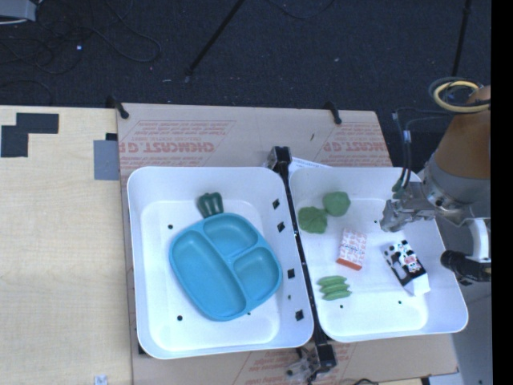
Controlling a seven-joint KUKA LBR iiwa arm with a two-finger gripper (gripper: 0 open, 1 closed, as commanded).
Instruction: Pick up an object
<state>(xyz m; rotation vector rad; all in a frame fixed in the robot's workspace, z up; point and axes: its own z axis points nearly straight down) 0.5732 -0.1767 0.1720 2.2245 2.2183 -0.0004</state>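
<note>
The right bin (449, 315) holds several small items. Two green lumps (337, 203) (313, 220) lie near its back left, with an orange and white box (352, 249) in the middle. A green pea pod (334, 287) rests toward the front. A black and white toy (403, 261) lies at the right side. My gripper (397, 215) hangs over the bin's right part, just behind the black and white toy and to the right of the box. Nothing shows in its grasp.
The left bin (152, 311) carries a blue divided plate (224, 265) and a small dark green piece (210, 204) behind it. A black divider (290, 239) runs between the bins. The grey arm with its orange band (465, 147) stands over the right bin's far right edge.
</note>
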